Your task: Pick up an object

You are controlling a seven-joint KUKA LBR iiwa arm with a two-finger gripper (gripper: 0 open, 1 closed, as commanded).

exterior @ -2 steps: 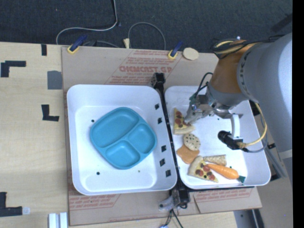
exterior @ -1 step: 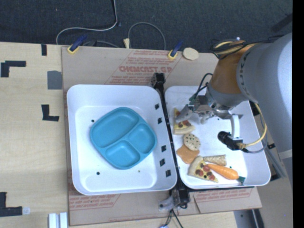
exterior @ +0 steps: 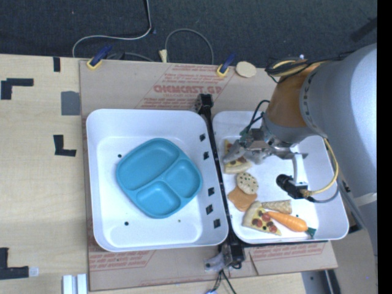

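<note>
The gripper [exterior: 240, 152] hangs low at the right bin's [exterior: 324, 192] left wall, touching or just over a pale toy food piece [exterior: 236, 165]; its grip cannot be told. A cookie [exterior: 247, 182] lies just beside, toward the bin's front edge.

arm [exterior: 349, 97]: grey, rounded | orange wrist band [exterior: 288, 103] | yellow + blk cables

Both bins [exterior: 98, 182] white. Divided plate [exterior: 159, 176] sky blue. Carrot [exterior: 285, 221] orange with green tip. Pizza slice [exterior: 262, 219] tan with red spots. Cookie [exterior: 247, 182] beige, dark-speckled. Arm [exterior: 343, 97] grey, orange band. Bench board [exterior: 177, 87] tan, red lettering.
</note>
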